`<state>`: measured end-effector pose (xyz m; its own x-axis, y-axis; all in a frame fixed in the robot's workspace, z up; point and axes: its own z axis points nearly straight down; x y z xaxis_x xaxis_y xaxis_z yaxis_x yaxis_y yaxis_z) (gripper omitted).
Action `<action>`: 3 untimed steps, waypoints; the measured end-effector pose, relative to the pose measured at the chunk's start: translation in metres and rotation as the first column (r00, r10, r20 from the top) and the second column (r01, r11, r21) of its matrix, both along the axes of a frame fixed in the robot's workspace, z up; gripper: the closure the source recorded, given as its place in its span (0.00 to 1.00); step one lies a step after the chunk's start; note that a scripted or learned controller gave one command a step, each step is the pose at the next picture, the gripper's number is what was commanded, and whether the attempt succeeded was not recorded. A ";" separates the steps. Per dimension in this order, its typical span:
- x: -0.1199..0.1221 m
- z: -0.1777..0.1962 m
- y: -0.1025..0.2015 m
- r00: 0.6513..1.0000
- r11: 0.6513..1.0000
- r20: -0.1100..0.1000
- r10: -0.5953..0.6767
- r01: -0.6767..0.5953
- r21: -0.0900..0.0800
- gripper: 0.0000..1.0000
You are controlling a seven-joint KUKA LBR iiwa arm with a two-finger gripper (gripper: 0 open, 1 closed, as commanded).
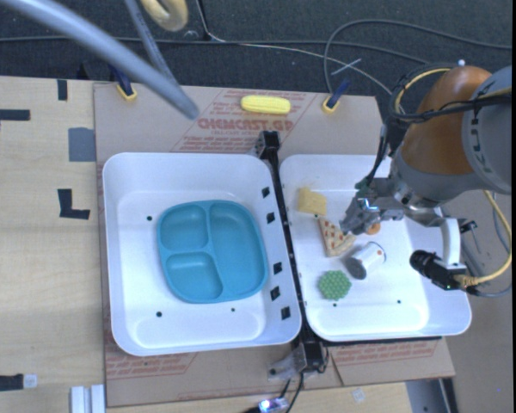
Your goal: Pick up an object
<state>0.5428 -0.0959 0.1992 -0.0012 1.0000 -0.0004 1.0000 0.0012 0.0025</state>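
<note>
Objects to choose from all lie in the right bin (430,317): a yellow block (310,201) at the far left of it, a tan patterned wedge (333,237) nearer to me, a green dimpled disc (334,285) nearest, and a white cylinder with a dark cap (365,259) just right of the wedge. A small orange piece (374,226) sits right under my gripper (361,216). The left bin (120,231) has just the blue divided plate (211,249) in it.

From where I sit, the pick is not yet done. My gripper is low over the right bin, between the wedge and the orange piece, and I see nothing lifted clear of the bin floor. The wrist and the arm's bulk hide the tip, so I cannot tell how it is set or whether anything is caught in it.

What is left, as I judge it: confirm a grasp, most likely on the orange piece or the wedge, then raise it out of the bin.
</note>
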 end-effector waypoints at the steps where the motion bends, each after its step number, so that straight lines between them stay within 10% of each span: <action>1: 0.002 0.063 0.002 1.000 1.000 0.003 0.001 -0.001 -0.001 1.00; 3: 0.004 0.029 0.108 1.000 1.000 -0.006 0.004 -0.004 0.001 1.00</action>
<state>0.5465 0.0119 0.2278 -0.0054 1.0000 0.0004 1.0000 0.0054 -0.0037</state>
